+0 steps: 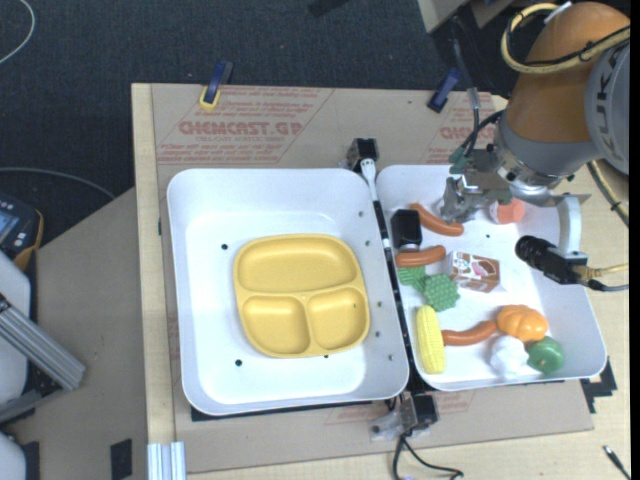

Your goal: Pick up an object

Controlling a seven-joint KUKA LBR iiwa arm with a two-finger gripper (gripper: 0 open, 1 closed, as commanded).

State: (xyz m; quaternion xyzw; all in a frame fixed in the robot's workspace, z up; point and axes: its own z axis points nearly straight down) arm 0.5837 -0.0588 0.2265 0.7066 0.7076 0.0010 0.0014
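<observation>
The right bin (590, 340) holds several toy foods: two sausages (440, 220) (420, 257), a green broccoli piece (439, 292), a corn cob (429, 338), a long sausage (468, 334), an orange piece (521, 321), a white piece (506, 357), a green pepper (546, 356), a brown-and-white packet (476, 271) and a black block (406, 229). My gripper (462, 199) hangs low over the bin's back part, just right of the upper sausage. Nothing shows between its fingers.
The left bin (200, 298) holds a yellow divided tray (299, 294). A black cylinder (545, 256) on the arm's side sticks out over the right bin. Clamps (213, 86) (443, 93) sit at the bench's back edge. Cables run near the front (410, 438).
</observation>
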